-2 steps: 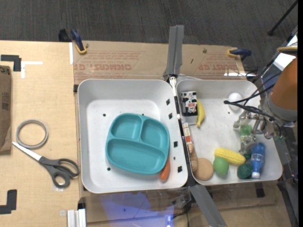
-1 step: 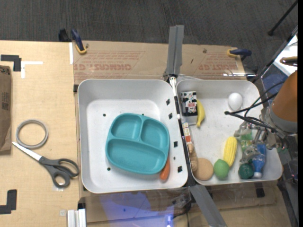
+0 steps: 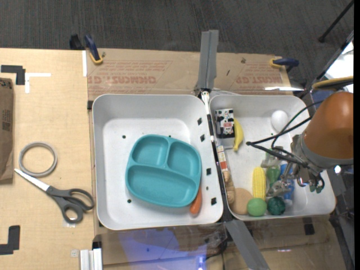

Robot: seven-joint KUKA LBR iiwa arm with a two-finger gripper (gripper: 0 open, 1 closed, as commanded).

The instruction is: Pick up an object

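Field notes, looking down on the bench. The grey arm with the orange band (image 3: 336, 125) reaches in from the right, and its two-finger gripper (image 3: 279, 185) is low in the near corner of the right white bin (image 3: 264, 101), in among a crowd of small toys.

Directly under and around the gripper: a yellow plastic corn cob (image 3: 258, 182) just to its left, long axis running near to far; a bright green ball (image 3: 256, 207) and a dark teal round piece (image 3: 276, 206) just nearer the bench front; a tan rounded lump (image 3: 242, 199) further left. We judge the corn cob or the green and blue pieces beneath the wrist to be the likely target. A move toward the cob would go slightly left.

We cannot tell whether the fingers are parted or closed, nor whether anything sits between them; cables and metal fittings cover that spot.

Well apart, at the far end: a yellow banana (image 3: 238, 135), a white ball (image 3: 279, 118), a black-and-white carton (image 3: 224, 122).

The left white bin (image 3: 112, 111) bears a teal divided plate (image 3: 163, 170), with an orange carrot-like piece (image 3: 196, 203) at its near edge.
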